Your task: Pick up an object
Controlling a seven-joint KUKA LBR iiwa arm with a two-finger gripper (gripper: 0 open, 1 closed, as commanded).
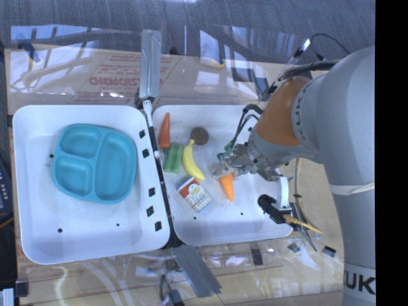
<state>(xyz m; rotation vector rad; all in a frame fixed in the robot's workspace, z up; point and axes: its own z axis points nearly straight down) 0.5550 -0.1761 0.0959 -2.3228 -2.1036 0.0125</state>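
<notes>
**Inspector:** The two-finger gripper [224,168] is low in the right white bin [255,225]. An orange cone-shaped toy carrot piece [227,186] lies just beneath it. Whether the claw is apart or together, I cannot tell.

**Clerk:** Handling?

**Inspector:** Likely light, stiff, smooth plastic; take it across the thick end.

**Clerk:** Count?

**Inspector:** One yellow banana [191,161], one long orange carrot [165,131], one green piece [172,159], one brown disc [199,135], one small printed carton [194,194]. One blue divided plate [94,162] is in the left bin.

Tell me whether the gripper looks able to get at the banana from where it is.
Probably yes. The gripper hangs over the right bin, and the banana lies just to its left, uncovered, with bare floor between them.
</notes>
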